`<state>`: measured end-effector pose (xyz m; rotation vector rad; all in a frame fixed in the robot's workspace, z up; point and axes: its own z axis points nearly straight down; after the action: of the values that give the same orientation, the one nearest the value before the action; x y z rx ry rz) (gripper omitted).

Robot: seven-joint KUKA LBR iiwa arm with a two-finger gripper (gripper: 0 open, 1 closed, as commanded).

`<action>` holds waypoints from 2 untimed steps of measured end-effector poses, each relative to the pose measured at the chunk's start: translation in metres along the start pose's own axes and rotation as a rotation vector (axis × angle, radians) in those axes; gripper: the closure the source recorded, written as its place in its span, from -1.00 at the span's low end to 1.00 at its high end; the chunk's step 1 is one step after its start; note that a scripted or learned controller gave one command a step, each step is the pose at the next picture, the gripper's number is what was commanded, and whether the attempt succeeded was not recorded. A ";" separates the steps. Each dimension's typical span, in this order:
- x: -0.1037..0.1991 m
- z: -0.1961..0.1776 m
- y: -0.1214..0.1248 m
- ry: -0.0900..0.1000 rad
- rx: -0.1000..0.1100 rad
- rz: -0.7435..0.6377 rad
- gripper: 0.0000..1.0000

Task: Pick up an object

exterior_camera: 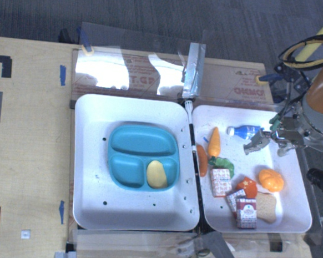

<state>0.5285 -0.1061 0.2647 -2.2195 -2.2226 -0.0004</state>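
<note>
No object is lifted yet — the candidates lie in the right bin (305,217): a blue bottle (243,131) near its far edge, an orange carrot (214,142) beside it, an orange fruit (271,180) by the right wall, small cartons (246,211) near the front edge. The tool (267,144) hovers over the bin's far right corner, its fingers spread and holding nothing. The step in hand seems to be the approach; next it must choose one item, probably the bottle or fruit, descend over it and close.

Mixed toy food (240,185), right bin (302,220)
</note>
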 end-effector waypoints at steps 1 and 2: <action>0.000 -0.010 0.001 0.000 -0.003 0.000 1.00; 0.006 0.015 0.015 0.001 0.003 0.050 1.00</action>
<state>0.5434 -0.0999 0.2497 -2.2727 -2.1639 0.0017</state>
